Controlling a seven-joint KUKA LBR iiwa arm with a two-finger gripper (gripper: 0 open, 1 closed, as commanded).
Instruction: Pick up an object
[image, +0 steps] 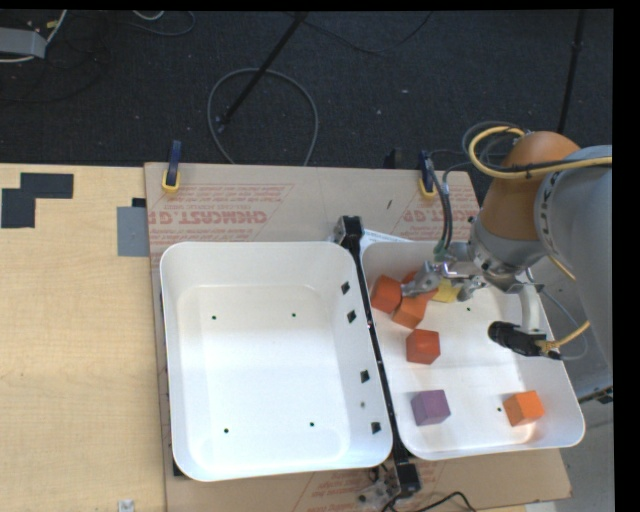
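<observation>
**Five blocks in the right bin**

In the right bin (560, 425) we count four orange blocks (386, 294) and one purple block (431, 407). The gripper (430, 283) hangs beside the upper orange ones; its grasp we cannot tell.

Bench (70, 350) bears cardboard sheet (290, 200), apparently clamped, under two bins (180, 270).

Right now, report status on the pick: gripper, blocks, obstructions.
Gripper low in the right white bin, among the orange cubes at its far end. Finger state unreadable. Nothing seen gripped. Red-orange cube, purple cube, small orange cube lie apart, unobstructed.
</observation>
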